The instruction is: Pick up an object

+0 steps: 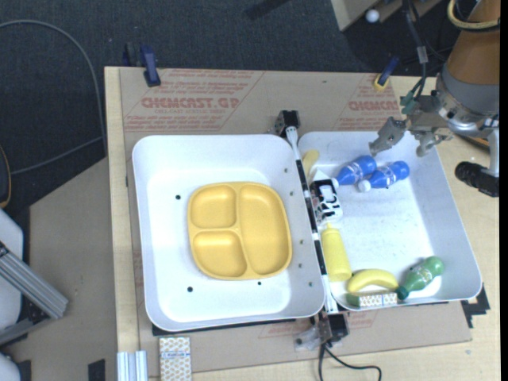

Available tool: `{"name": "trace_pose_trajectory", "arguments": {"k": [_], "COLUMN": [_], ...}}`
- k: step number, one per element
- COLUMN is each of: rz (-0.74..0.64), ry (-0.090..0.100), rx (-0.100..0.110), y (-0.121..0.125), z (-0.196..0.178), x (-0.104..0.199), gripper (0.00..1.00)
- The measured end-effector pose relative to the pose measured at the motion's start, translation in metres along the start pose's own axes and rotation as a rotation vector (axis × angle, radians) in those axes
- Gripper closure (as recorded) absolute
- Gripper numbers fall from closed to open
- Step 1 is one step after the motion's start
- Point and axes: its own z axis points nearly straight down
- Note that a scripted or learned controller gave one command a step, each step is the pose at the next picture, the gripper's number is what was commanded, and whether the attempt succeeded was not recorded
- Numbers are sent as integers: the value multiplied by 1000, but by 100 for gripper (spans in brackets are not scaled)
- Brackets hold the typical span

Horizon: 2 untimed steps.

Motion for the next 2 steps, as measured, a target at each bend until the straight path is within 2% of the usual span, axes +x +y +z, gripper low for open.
{"name": "trace_pose_trajectory", "arguments": {"k": [1, 2], "rz": [-1, -3], "ry": [0, -6], "rx": [2, -28], "y": [48, 56], "z": [117, 143], "x": [42, 39], "gripper": [0, 0]}}
